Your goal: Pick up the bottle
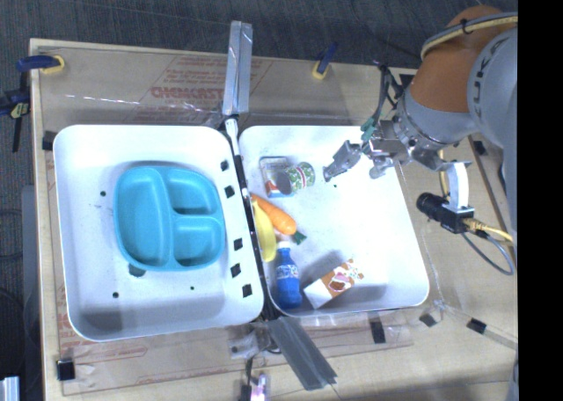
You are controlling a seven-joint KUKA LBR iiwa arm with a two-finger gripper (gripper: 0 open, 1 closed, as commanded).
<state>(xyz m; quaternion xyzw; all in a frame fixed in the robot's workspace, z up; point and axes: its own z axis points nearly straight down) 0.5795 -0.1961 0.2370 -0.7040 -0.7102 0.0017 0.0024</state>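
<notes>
One blue-labelled bottle [287, 277], text unreadable

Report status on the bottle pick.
Gripper open, holding nothing, over right bin's far side. Bottle lies at near-left, untouched. Banana and carton crowd it.

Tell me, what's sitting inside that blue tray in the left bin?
Nothing shows in the blue tray: its three compartments look bare. What lies beneath it in the left bin is covered.
</notes>
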